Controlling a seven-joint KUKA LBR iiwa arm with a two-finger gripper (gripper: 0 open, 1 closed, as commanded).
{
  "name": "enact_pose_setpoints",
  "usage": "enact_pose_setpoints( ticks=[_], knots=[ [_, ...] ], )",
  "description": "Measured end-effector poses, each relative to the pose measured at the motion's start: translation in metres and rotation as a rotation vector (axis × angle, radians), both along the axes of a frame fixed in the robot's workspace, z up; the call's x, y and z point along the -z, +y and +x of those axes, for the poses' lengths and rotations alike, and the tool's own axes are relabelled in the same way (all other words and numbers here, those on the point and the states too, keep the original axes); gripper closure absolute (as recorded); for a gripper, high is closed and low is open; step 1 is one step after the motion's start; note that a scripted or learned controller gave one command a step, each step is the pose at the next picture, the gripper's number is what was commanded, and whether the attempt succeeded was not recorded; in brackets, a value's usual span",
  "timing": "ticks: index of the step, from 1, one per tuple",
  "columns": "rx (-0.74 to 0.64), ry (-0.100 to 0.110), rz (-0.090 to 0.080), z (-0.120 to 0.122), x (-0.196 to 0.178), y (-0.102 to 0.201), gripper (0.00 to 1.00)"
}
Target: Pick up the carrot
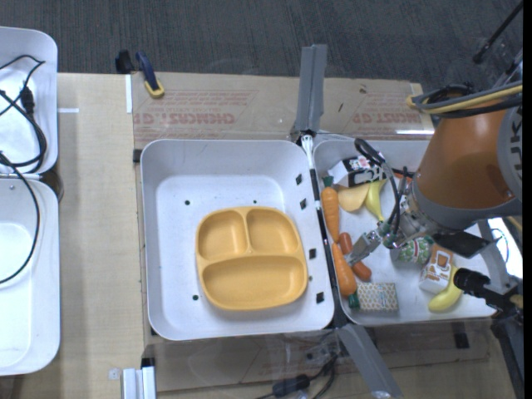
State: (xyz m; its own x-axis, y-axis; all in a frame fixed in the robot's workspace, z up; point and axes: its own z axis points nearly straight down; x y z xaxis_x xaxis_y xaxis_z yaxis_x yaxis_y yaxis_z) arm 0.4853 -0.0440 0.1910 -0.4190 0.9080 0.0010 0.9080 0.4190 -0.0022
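Two carrots lie along the left wall of the right bin (474, 310). The upper carrot (331, 211) points away from me and the lower carrot (343, 274) lies just below it. My gripper (372, 242) hangs low in the middle of this bin, just right of the gap between the two carrots and beside small reddish sausage pieces (360, 269). I see no carrot in it. The arm's orange band (461, 166) covers the bin's right part.
The left bin (166, 223) holds a yellow divided plate (251, 257). Around the gripper lie an apple slice (352, 197), a banana (445, 299), a small carton (437, 271), a speckled sponge block (376, 297) and a green-and-white wrapped item (413, 250).
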Motion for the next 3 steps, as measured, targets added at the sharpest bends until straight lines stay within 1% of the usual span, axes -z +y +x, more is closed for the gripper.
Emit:
enact_pose_setpoints(
  ticks=[1, 2, 3],
  knots=[
    [-0.115, -0.001, 0.0, -0.007, 0.0, 0.025, 0.0],
    [-0.109, -0.002, -0.001, -0.006, -0.009, 0.024, 1.0],
    [-0.076, -0.002, -0.001, 0.019, -0.033, 0.102, 1.0]
  ],
)
